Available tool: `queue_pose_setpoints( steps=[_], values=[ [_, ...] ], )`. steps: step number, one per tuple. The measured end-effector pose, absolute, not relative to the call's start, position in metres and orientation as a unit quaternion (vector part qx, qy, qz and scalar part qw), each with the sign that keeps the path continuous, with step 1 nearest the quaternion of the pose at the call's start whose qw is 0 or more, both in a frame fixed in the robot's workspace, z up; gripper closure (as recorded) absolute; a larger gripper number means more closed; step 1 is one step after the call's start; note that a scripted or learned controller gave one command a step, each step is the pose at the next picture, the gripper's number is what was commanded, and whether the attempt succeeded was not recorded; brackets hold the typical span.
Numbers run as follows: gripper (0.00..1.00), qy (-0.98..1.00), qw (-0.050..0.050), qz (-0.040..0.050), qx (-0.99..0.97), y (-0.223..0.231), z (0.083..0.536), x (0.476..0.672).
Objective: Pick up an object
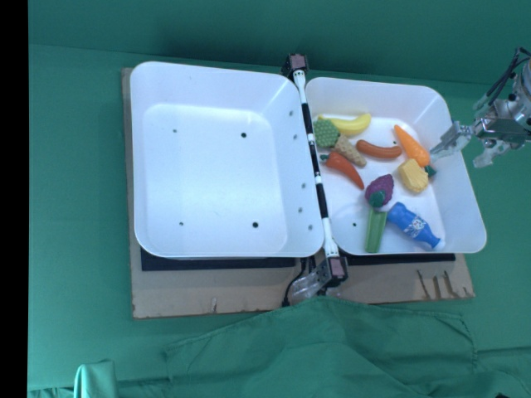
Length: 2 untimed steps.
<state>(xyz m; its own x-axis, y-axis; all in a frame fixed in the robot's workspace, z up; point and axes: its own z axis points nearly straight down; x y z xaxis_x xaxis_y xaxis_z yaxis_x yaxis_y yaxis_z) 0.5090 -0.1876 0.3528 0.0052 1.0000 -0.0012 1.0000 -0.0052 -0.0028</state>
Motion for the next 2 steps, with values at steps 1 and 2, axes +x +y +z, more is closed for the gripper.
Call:
queue_pose_setpoints(
  steps=[1,2],
  values=[
    [0.0,-0.705,-0.001,0.0006,-0.709,-0.188,0.354,0.51],
    [0.0,-0.706,0.004,0.0025,-0.708,-0.187,0.258,0.532]
  ],
)
